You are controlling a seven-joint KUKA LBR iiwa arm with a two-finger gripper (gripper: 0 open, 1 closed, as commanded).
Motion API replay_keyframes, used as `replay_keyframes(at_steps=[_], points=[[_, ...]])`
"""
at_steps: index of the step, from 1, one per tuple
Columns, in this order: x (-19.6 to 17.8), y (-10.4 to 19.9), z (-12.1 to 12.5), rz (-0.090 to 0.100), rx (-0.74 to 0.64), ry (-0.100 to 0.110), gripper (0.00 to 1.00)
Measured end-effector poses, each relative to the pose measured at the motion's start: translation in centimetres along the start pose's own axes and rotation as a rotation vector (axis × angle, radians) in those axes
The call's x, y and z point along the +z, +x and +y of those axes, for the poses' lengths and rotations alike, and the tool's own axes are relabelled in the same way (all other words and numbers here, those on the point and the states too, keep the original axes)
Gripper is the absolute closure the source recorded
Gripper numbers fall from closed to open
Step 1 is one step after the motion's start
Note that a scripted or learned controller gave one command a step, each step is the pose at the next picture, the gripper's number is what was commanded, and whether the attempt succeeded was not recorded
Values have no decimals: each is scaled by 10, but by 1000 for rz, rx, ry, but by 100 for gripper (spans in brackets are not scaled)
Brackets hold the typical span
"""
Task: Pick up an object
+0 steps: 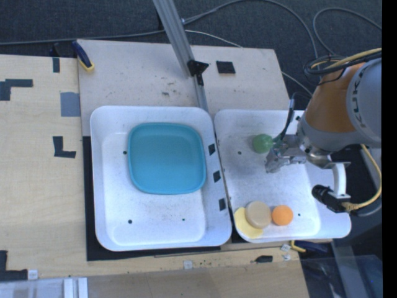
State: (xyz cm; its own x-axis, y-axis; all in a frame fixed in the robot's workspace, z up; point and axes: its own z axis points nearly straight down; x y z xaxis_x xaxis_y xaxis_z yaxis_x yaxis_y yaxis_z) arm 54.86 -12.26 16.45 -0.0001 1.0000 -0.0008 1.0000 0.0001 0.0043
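We note the left bin (111,228) first. It carries a blue plate (166,158), which lies flat and well apart from the arm. The plate is low and broad, and we judge it a poor candidate for a two-finger grasp.

We turn next to the right bin (310,225), where the arm (338,107) reaches in from the right. The gripper (277,160) sits low over the bin's upper part. We cannot tell how it is set, since its tip is small and dark against the bin floor.

The likeliest target is the green ball (262,143), which lies just beside the gripper, on its upper left. We see nothing held at the tip. The ball is round and free to roll. If the gripper descends off centre, we expect a glancing contact to push the ball toward the bin wall and out of reach.

Three smaller items lie at the near edge of the right bin. A tan round piece (258,214) rests on a yellow piece (242,226), and an orange ball (282,215) sits just beside them. They are well apart from the gripper. Any attempt there risks catching two items at once, because they are crowded together.
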Motion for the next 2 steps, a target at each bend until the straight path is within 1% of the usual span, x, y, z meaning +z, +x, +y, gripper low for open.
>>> replay_keyframes(at_steps=[1, 2], points=[[-56, -5, 10, 0, 0, 0, 100], [-98, -7, 7, 0, 0, 2, 100]])
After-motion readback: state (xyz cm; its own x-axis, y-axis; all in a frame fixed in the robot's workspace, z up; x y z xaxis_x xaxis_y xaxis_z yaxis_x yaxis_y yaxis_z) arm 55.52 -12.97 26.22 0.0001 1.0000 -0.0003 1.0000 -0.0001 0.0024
